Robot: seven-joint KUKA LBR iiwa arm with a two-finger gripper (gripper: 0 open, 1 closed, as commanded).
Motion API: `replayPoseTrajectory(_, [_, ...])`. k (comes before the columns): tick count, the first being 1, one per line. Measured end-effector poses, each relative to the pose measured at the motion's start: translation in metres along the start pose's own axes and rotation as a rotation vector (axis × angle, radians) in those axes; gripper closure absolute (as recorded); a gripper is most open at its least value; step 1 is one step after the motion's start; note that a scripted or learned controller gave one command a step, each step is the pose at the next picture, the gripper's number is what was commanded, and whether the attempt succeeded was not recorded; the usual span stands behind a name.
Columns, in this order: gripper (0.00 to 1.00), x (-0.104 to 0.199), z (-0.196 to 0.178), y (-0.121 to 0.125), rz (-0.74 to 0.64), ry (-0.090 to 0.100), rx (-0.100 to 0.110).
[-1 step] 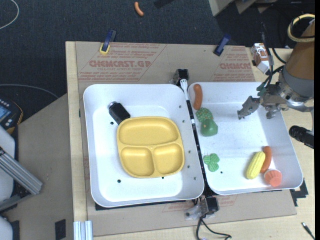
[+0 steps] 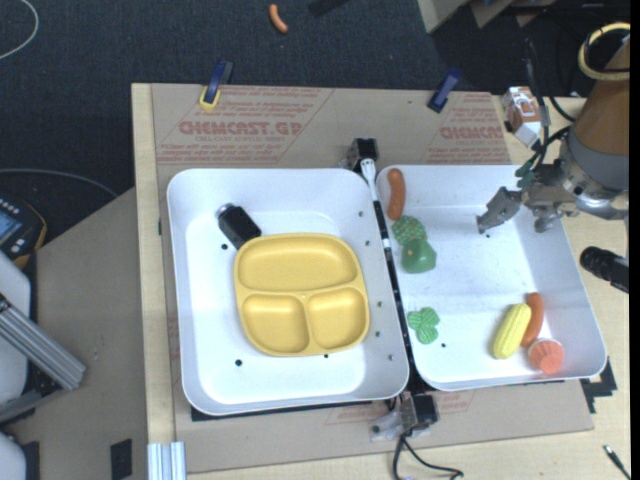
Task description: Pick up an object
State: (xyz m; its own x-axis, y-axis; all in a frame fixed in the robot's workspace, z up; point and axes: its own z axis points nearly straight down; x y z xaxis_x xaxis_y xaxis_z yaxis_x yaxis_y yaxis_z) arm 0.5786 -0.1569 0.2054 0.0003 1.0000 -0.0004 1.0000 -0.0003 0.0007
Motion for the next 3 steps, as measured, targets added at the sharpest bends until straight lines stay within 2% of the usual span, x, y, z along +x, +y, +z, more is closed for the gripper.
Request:
replayPoseTrajectory(2, [0.00, 0.018, 0.114, -0.001, -0.001, 0.003, 0.008])
replayPoseTrajectory(3, [0.00, 0.018, 0.121, -0.001, 0.000, 0.002, 0.005])
